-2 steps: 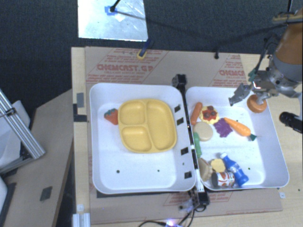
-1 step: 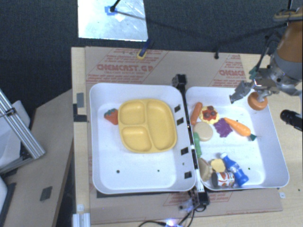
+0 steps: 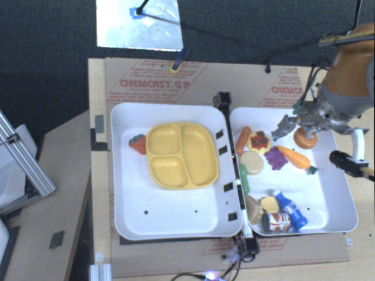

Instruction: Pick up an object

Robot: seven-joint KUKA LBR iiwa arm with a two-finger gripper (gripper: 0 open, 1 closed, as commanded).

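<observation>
Right bin (image 3: 334,215): fingers (image 3: 285,126) parted above toys, gripping nothing.

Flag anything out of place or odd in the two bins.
One oddity: a strawberry lies alone in the left bin beside the yellow tray, not on it. The other food toys crowd the right bin.

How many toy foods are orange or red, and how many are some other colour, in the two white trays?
Orange or red: 5, namely strawberry, sausage, carrot, round orange piece, pizza slice
Purple: 1, grapes
Cream or tan: 2, round biscuit, bread piece
Green: 1, strip
Total: 9
</observation>
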